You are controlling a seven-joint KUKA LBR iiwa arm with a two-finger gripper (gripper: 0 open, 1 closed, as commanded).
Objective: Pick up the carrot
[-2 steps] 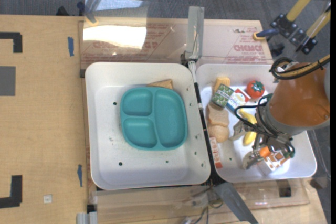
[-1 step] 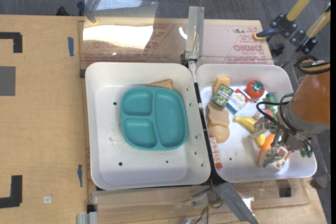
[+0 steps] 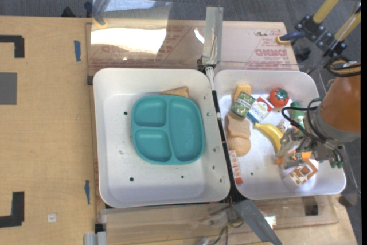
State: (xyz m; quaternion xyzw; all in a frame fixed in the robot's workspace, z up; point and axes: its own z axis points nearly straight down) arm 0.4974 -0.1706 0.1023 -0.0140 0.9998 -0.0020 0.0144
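Note:
My gripper (image 3: 295,149) is down in the near right part of the right bin (image 3: 330,183), under the arm's orange band (image 3: 346,106). Orange bits of what looks like the carrot (image 3: 282,159) poke out beside and under the gripper, just right of the banana (image 3: 270,133). The gripper body hides most of the carrot. Whether it is held does not show.
The right bin also holds a red tomato (image 3: 279,97), a green and white carton (image 3: 243,105), tan bread pieces (image 3: 238,130) and a white and orange box (image 3: 302,172). A teal divided plate (image 3: 169,128) lies in the left bin (image 3: 109,181), with a bread slice (image 3: 178,92) behind it.

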